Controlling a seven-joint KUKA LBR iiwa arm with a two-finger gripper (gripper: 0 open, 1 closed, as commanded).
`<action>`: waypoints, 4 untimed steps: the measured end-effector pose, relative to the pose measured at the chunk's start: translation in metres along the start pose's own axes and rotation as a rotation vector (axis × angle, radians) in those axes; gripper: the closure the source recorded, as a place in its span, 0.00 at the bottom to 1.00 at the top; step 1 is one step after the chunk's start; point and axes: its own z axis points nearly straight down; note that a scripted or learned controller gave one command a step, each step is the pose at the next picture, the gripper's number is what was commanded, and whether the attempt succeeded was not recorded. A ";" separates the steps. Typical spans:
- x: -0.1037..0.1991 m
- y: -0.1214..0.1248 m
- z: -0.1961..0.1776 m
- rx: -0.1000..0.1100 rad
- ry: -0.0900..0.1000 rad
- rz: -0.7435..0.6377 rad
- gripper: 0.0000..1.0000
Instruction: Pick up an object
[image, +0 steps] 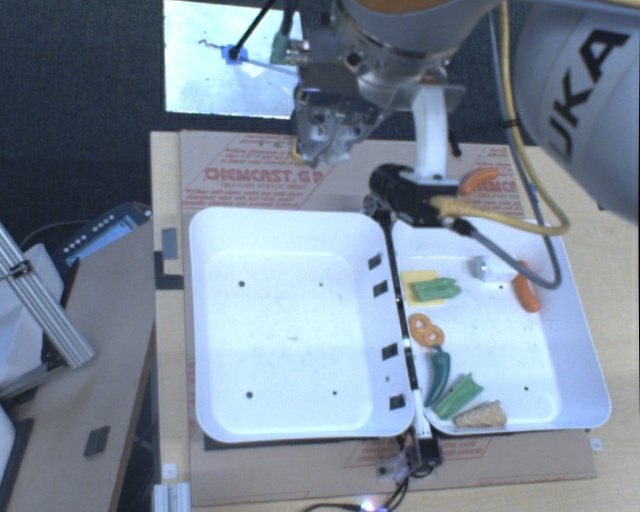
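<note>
The grey arm (590, 90) comes in from the upper right, its orange band (415, 8) just under the top edge; the wrist hangs high above the far edge of the bench; the gripper (318, 140) points down, beyond the left bin's far right corner.

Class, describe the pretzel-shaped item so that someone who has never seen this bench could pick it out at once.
Start at the right-hand white bin, the one holding the small play foods. Along its left wall, near the divider between the bins, lies the orange pretzel, below the green beans on a yellow slab and above the dark green pepper. It alone is a looped shape with holes through it.
</note>
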 end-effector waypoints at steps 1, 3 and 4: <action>0.000 -0.056 0.007 0.013 -0.005 0.000 1.00; 0.000 -0.054 -0.007 0.013 -0.006 0.002 1.00; 0.000 -0.052 -0.007 0.012 -0.006 0.002 1.00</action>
